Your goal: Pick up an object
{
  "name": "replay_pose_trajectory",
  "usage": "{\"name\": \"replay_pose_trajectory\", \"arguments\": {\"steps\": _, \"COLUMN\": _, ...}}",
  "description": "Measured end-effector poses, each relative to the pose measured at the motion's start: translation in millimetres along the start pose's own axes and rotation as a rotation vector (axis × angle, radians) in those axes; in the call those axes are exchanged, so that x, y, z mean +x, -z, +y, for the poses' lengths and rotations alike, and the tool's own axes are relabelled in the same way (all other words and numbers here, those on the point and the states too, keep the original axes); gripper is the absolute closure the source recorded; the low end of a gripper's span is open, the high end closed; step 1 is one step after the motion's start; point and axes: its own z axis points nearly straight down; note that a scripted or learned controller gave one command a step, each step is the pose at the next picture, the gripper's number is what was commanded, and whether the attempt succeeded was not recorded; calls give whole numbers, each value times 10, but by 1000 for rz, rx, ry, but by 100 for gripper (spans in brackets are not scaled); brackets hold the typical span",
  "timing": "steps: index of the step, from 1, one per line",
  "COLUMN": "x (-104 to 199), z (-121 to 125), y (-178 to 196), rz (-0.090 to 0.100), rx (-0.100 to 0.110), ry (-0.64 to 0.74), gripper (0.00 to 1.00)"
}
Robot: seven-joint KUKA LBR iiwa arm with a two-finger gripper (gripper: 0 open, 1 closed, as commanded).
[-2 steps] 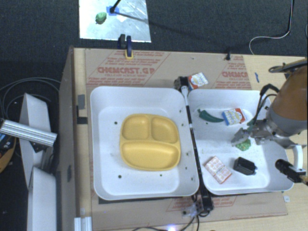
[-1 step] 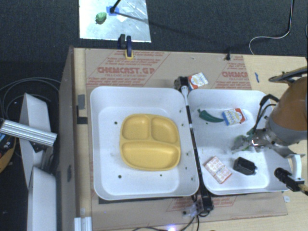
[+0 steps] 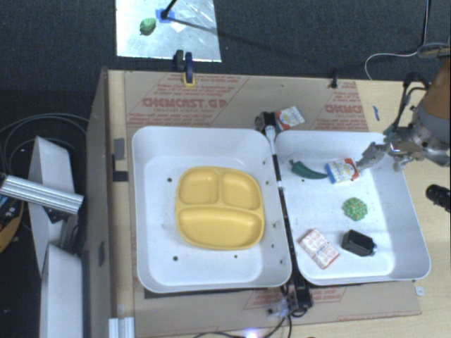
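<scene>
Gripper point(image 3: 368, 155) low over right bin point(image 3: 416, 248), far edge, fingertips at right end of small red-blue-white packet point(image 3: 341, 171); open or clenched: can't tell at this res, nothing seen held. Packet near bin's far edge, just right of teal piece point(image 3: 304, 169), long axis approx left-right, right end twd arm. Risk: off-centre end contact could shove packet sideways, no grip. Green ball point(image 3: 355, 208), black block point(image 3: 359, 243), patterned packet point(image 3: 318, 248) well clear.

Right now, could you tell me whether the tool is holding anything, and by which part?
It cannot be told: the tool sits by the small white, red and blue packet.
</scene>
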Motion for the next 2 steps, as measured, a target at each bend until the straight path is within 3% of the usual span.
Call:
{"name": "replay_pose_trajectory", "arguments": {"steps": 1, "x": 255, "z": -500, "y": -907, "rz": 3, "rx": 6, "ry": -2, "gripper": 0}}
{"name": "replay_pose_trajectory", "arguments": {"steps": 2, "x": 251, "z": -486, "y": -795, "rz": 1, "rx": 2, "ry": -1, "gripper": 100}}
